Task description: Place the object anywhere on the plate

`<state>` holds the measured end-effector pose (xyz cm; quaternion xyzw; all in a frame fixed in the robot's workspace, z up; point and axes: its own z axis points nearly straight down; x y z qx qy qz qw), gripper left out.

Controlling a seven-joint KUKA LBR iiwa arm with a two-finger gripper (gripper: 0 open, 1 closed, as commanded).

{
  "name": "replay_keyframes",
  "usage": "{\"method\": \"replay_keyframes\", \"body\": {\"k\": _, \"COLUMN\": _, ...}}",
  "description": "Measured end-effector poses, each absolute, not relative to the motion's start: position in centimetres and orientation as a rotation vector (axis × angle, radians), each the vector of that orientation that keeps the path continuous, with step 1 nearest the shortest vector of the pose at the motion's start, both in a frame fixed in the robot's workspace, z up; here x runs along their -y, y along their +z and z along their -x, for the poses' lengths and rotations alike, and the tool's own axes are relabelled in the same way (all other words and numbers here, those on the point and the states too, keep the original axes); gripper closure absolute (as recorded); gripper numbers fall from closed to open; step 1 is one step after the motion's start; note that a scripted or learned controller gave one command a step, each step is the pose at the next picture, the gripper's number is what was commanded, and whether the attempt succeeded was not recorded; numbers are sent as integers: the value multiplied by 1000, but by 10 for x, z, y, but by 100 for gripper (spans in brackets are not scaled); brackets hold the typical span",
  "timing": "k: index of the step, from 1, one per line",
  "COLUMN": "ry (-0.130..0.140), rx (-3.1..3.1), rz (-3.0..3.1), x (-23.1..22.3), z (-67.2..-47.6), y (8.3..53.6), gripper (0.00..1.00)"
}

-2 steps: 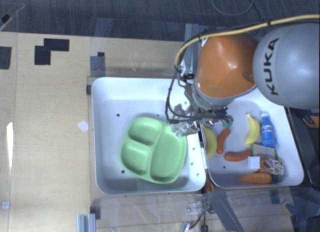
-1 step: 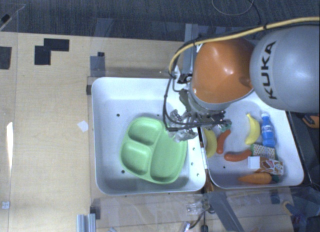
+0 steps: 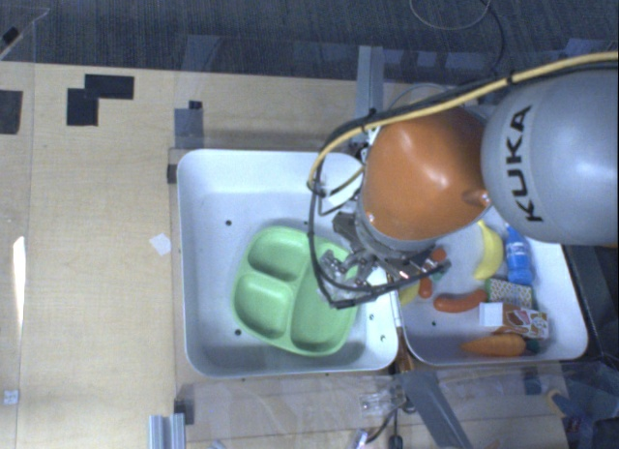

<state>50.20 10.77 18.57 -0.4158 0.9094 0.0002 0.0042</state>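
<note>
Plate (image 3: 285,297), smooth green plastic with three rounded compartments, lies in the left white bin (image 3: 208,244). Over its right edge hangs the gripper (image 3: 340,271), dark metal under a glossy orange band; whether it is spread or pinching anything, I cannot tell. Right bin (image 3: 571,336) holds a yellow banana (image 3: 490,254), blue bottle (image 3: 518,258), red sausage (image 3: 458,302) and orange carrot (image 3: 493,345).

Even, fairly bright overhead light. A soft sheen lies on the arm's orange band (image 3: 426,181) and grey shell. The arm casts only faint shadow into the left bin (image 3: 208,244). The whole picture is slightly soft and low in detail, the dark floor (image 3: 242,2) grainy.
</note>
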Motion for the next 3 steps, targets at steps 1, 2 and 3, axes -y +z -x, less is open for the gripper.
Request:
{"method": "replay_keyframes", "body": {"k": 1, "ry": -2, "rx": -2590, "rz": 1758, "x": -105, "z": -497, "y": 186, "gripper": 100}}
{"method": "replay_keyframes", "body": {"k": 2, "ry": -1, "rx": -2490, "rz": 1895, "x": -132, "z": -522, "y": 185, "gripper": 100}}
{"method": "replay_keyframes", "body": {"k": 3, "ry": -1, "rx": -2768, "rz": 1468, "x": -111, "z": -488, "y": 197, "gripper": 100}}
